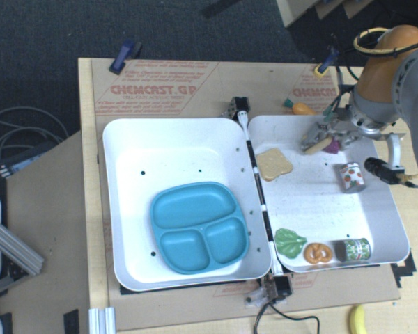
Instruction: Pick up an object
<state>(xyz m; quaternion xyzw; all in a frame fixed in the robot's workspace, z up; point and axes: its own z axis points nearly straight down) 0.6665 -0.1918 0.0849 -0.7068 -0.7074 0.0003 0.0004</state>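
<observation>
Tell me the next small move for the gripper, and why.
Probably a short shift toward the toast, then straight down on it. The gripper hangs over the far part of the right bin with bare floor under it. The toast lies flat just to its near-left, apart from the other items, so it looks like the closest target. The small can on the other side is another option.

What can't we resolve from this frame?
- Pincer over the right bin: too small and blurred to tell whether it grips anything.
- Small cup: print too small to read.
- Can: label illegible.
- Yellow object: cut off by the bottom edge.
- Orange item behind the bin: partly hidden by its rim.
</observation>
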